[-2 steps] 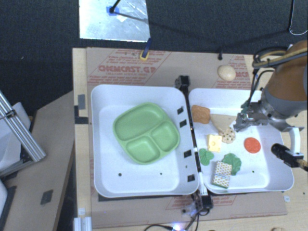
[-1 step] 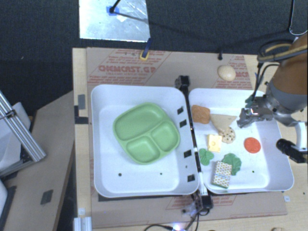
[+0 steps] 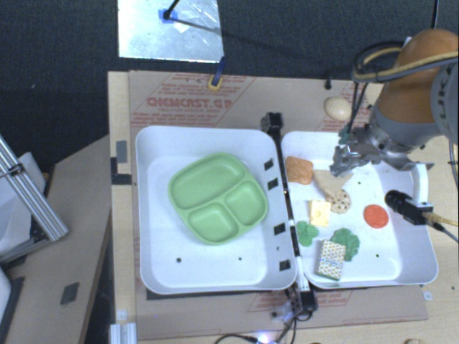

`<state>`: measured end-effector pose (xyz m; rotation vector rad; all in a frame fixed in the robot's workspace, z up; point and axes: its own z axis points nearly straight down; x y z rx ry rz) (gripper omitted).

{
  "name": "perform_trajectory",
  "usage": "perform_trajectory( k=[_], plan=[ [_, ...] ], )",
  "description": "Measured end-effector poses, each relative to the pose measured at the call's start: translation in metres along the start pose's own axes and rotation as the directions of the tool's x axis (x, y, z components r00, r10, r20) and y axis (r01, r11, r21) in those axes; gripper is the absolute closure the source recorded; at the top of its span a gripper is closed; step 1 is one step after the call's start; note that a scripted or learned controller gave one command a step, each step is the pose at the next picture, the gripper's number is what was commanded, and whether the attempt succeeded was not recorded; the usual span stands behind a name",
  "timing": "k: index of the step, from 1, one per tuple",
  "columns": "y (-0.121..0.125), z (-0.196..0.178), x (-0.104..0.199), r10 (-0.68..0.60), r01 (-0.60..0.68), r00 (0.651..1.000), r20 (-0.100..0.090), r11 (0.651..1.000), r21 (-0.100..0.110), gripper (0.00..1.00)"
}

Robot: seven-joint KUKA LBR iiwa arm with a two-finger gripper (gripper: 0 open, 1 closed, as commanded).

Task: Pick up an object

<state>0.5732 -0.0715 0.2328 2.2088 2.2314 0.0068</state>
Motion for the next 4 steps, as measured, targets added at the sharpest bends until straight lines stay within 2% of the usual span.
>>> perform_trajectory(
  k=[1,2,3,4],
  plan=[
    [0.001,0.014,-0.004,0.008,-0.008,1.000,0.002,1.000,0.004,1.00],
    [0.013,-0.001,-0.004,0.005,-0.005,1.000,0.002,1.000,0.001,1.00],
    [0.011,0.005,0.009,0.004,-0.004,1.000,0.002,1.000,0.003,1.00],
    [0.016,0.016,0.002,0.009,-0.009,1.000,0.003,1.000,0.003,1.00]
  ],
)
